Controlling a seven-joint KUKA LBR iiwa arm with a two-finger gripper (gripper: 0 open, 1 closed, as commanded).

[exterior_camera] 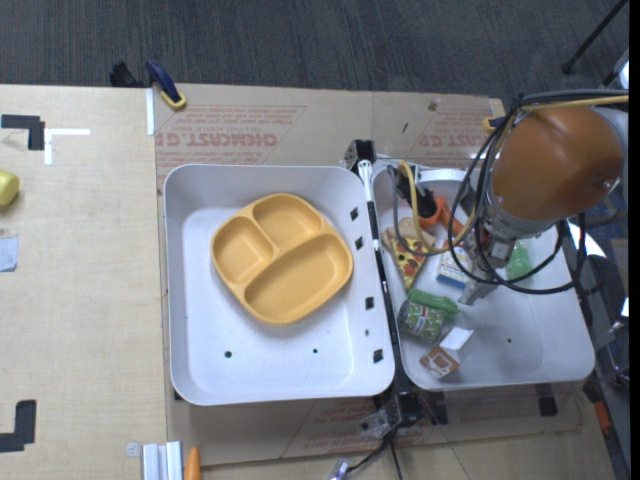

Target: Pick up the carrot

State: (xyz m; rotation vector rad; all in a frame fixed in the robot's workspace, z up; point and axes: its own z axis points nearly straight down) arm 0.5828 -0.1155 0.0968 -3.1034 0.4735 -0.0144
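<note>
Hovering over the right bin, gripper near the carrot by the bin's far wall; open or closed, cannot tell. Yellow divided plate in left bin.

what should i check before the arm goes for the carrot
1. Carrot found, at the right bin's back edge: ok.
2. Gripper above the carrot: not ok, it hangs nearer the green can.
3. Room around the carrot: cannot tell, the pizza slice lies close.
4. Carrot lifted: not ok, it lies in the bin.
5. Yellow plate out of the way, in the left bin: ok.
</note>
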